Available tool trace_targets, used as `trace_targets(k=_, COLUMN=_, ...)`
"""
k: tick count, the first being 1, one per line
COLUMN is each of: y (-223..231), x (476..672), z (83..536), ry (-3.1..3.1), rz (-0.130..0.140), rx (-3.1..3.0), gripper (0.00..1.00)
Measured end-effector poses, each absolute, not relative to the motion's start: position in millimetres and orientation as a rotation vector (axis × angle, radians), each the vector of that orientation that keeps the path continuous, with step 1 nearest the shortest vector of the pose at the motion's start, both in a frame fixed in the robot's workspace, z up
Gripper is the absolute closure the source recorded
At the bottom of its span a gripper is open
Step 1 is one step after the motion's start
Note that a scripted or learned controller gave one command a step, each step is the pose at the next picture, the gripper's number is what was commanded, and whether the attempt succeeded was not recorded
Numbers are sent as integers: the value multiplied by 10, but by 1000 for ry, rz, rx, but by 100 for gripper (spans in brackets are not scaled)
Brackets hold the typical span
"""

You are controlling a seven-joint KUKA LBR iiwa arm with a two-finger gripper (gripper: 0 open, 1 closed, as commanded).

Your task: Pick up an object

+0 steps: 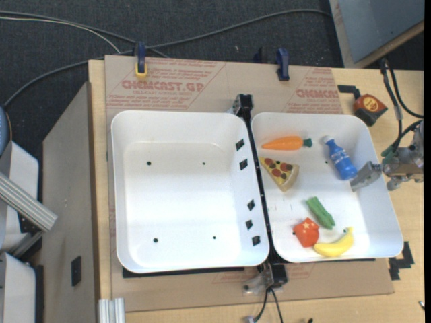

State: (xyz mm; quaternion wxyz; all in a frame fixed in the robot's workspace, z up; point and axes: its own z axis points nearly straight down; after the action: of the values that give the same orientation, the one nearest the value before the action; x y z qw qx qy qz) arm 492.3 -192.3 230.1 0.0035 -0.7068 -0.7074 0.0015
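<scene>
The right bin (pixel 377 153) is a shallow, smooth white tray with rounded corners, and serves as the reference here. Inside it lie six small toy pieces:

- A tapered orange carrot (pixel 283 142) with a green stub, near the bin's far wall.
- A wedge-shaped pizza slice (pixel 281 171), just below the carrot.
- A glossy blue bottle (pixel 341 159), toward the bin's right wall.
- An oblong green vegetable (pixel 321 211), near the bin's middle.
- A rounded red tomato (pixel 306 232) and a curved yellow banana (pixel 335 245), near the bin's front rim.

The pincer (pixel 367 175), grey metal, reaches in over the bin's right rim, just beside the bottle. Whether it is spread or closed cannot be told; no piece is seen between its tips.
</scene>
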Motion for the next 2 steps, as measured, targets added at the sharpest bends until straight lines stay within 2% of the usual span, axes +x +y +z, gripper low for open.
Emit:
trace_targets(k=1, y=-1590, x=5071, z=990, ry=-2213, rz=10, rx=-2203, gripper=0)
trace_targets(k=2, y=-901, x=5302, z=813, ry=-2224, rz=6, rx=-2209, gripper=0)
